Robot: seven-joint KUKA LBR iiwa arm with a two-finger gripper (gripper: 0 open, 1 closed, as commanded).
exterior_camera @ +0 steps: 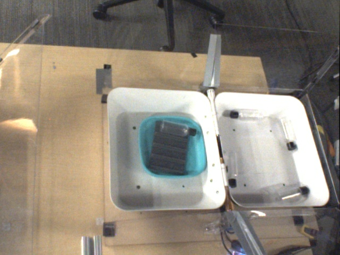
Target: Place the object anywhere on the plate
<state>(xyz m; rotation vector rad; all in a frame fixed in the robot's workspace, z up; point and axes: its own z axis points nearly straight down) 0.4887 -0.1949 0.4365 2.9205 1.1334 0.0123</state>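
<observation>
A teal plate (199,155) lies in the left white bin (122,185). On the plate rests a dark grey ribbed block (170,149), reaching from the plate's upper right down to its lower middle. A small black piece (192,132) sits at the block's upper right corner.
The right white bin (313,195) holds clear tubes with black caps: one near its top left (241,113), one at its right side (289,136), one at its lower right (295,194). A metal bar (212,62) stands behind the bins. An office chair base (164,9) is on the floor beyond the bench.
</observation>
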